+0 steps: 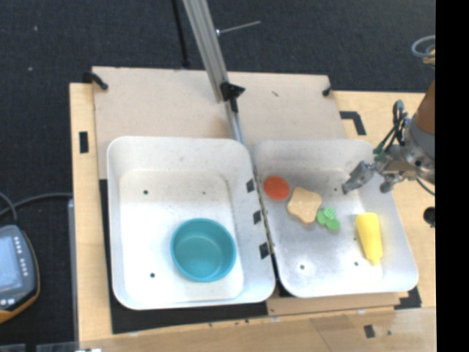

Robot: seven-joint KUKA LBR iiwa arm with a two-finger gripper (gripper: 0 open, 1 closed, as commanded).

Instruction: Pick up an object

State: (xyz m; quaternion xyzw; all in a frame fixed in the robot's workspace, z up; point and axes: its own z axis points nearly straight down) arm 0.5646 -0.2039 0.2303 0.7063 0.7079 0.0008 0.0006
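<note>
Right bin [322,270], gripper [370,178] above it — fingers spread, nothing between.

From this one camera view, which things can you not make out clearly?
- Gripper, camera view: too small and blurred to tell how its fingers stand.
- Arm, camera view: cut off by the right edge.
- Small green object, camera view: too small to identify; it sits against the tan piece.

Light bright and even. White bins [183,160] glare a bit. Shadows soft and small. Picture slightly fuzzy, grainy.
</note>
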